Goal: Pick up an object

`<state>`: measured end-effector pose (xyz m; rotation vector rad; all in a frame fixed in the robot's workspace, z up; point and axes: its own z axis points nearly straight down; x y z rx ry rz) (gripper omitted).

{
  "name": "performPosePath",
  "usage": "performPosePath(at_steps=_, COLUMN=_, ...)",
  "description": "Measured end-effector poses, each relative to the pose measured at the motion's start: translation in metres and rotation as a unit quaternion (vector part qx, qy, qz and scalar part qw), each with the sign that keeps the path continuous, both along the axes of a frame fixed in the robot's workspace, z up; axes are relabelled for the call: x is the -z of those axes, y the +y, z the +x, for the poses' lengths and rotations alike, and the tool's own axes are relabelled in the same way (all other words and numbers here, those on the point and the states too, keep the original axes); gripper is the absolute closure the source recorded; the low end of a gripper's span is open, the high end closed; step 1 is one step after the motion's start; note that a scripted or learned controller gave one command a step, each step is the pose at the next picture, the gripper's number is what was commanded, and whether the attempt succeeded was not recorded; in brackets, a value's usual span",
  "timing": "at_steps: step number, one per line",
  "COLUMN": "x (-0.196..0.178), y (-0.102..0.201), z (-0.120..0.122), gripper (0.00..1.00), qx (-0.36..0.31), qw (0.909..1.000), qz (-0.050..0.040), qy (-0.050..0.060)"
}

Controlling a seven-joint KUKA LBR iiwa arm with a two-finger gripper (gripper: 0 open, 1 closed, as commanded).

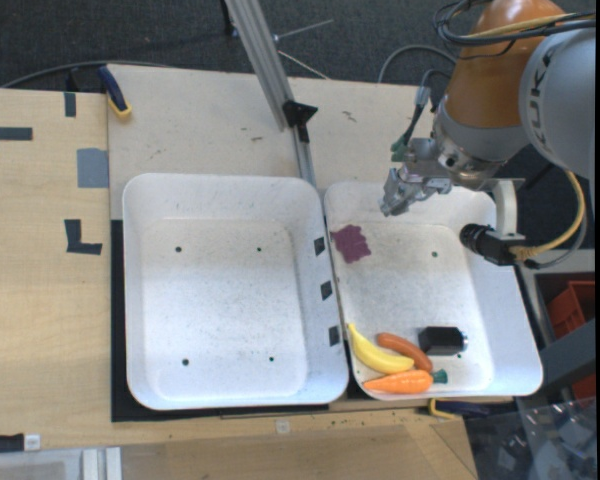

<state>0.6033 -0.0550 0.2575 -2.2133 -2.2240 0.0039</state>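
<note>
My gripper (pixel 395 201) hangs over the far edge of the right bin (pixel 500 298), its tip pointing down and left. Nothing shows between its fingers. A small purple object (pixel 351 242) lies in the right bin just below and left of the gripper, apart from it. At the bin's near edge lie a yellow banana (pixel 375 353), two orange carrots (pixel 402 364) and a small black block (pixel 442 340), close together.
The left bin (pixel 150 268) stands beside the right one, with a shared rim between them. A slanted metal rail (pixel 270 63) runs down from the top to the bins' far junction. A black cable fitting (pixel 483 243) sticks out at the right bin's right side.
</note>
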Motion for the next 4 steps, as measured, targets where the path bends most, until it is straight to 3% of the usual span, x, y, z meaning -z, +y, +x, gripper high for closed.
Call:
performPosePath(at_steps=2, x=0.024, y=0.088, z=-0.032, gripper=1.0, qx=0.0, qw=1.0, qz=-0.0002, qy=0.0)
performPosePath(at_steps=3, x=0.022, y=0.147, z=-0.047, gripper=1.0, qx=-0.001, qw=1.0, qz=0.0006, qy=0.0)
performPosePath(at_steps=4, x=0.022, y=0.143, z=-0.046, gripper=0.0, qx=0.001, qw=1.0, qz=-0.0007, qy=-0.001)
